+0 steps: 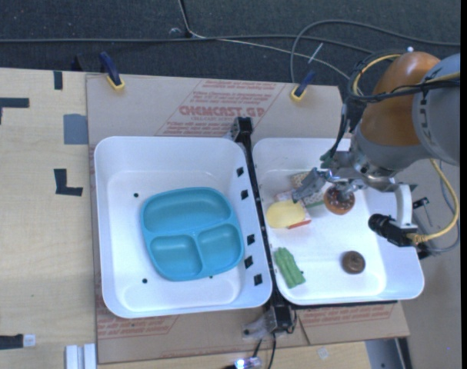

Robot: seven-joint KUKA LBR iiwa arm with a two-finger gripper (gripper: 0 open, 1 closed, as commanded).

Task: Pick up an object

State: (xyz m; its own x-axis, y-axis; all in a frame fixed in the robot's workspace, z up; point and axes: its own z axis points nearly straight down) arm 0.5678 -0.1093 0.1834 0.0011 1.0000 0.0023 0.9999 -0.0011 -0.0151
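cardboard-topped bench [218, 106]; gripper [319, 184] over right bin [402, 283] near yellow object [285, 214]; jaws' state unclear.

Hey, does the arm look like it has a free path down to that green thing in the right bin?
Probably yes. The green object lies alone near the right bin's front left corner, with bare floor around it. The gripper sits further back, by the yellow object, and nothing stands between them.
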